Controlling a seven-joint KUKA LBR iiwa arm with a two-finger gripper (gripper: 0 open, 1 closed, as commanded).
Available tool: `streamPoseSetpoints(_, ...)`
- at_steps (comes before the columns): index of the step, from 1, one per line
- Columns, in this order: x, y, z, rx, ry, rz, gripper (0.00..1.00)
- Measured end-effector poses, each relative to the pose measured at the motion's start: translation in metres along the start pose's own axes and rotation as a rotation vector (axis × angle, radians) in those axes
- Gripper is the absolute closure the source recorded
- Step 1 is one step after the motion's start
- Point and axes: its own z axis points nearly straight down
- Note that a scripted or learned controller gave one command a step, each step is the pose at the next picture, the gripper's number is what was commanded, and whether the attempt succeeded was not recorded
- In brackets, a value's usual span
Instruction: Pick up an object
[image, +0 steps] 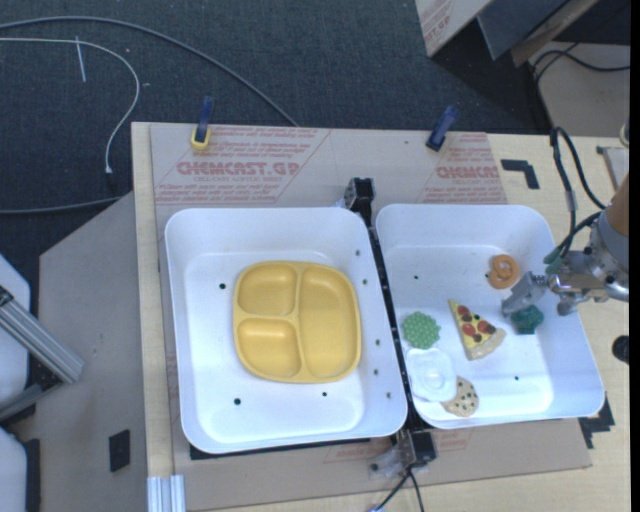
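Reaching in over the right bin (575, 385) from its right edge, gripper (530, 300) low beside a small dark-green object (527, 320) near that edge; whether spread or pressed together, cannot tell. Close by: an orange ring-shaped toy (503, 269) toward the far edge, a pizza slice toy (474, 329) mid-bin, a green bumpy piece (420, 328) and a cookie (461, 398) toward the near-left corner. Probably light, rigid plastic, smooth enough to slip; best pinched across the narrow sides. Yellow divided plate (297, 321) centred in the left bin (190, 300).

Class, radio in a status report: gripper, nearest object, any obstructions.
Gripper low in right bin. Teal object at its tip, grasp unconfirmed. Pizza slice, donut close by.
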Motion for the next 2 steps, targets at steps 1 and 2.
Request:
streamPoseSetpoints(1,0.001,0.003,-0.007,-0.014,-0.003,-0.004,0.00)
streamPoseSetpoints(2,0.006,0.005,0.036,-0.010,-0.002,-0.004,0.00)
